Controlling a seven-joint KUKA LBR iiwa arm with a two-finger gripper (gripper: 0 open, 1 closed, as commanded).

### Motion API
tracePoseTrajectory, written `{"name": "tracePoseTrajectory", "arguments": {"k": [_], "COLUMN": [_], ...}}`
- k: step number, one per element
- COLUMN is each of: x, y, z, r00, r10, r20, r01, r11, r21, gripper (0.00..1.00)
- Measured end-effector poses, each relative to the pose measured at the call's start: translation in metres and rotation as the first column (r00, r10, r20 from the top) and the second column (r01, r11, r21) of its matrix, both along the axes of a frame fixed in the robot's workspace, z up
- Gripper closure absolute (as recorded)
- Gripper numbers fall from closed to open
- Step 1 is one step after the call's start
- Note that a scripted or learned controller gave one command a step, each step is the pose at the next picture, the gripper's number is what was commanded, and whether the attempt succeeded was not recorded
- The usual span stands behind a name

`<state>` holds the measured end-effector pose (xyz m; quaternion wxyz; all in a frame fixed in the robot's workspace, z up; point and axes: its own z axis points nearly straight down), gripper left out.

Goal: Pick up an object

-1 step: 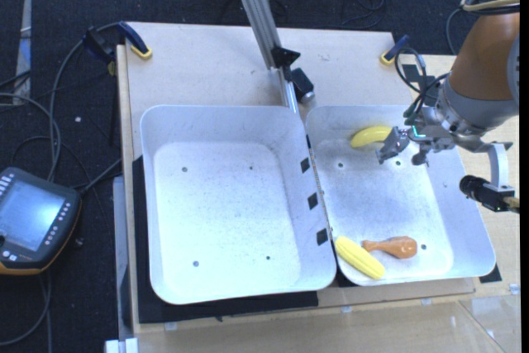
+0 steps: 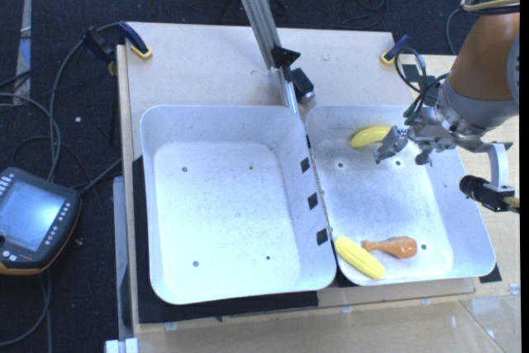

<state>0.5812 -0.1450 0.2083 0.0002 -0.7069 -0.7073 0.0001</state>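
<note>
no readable text, label, brand, number or sign anywhere on the bench point(image 2: 207, 54), screen of the handheld pendant point(image 2: 29, 219) left of the bench lit but its contents too small and blurred to read

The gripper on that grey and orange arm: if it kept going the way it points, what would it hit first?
Probably the banana. The gripper points left toward it in the right bin, though height above the bin floor is hard to judge.
</note>
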Motion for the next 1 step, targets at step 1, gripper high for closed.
{"name": "tracePoseTrajectory", "arguments": {"k": [1], "x": [0.0065], "y": [0.0049], "z": [-0.0469], "r00": [1.0], "r10": [0.0], "r20": [-0.003], "r01": [0.0], "r11": [1.0], "r21": [0.0], "gripper": [0.0]}}
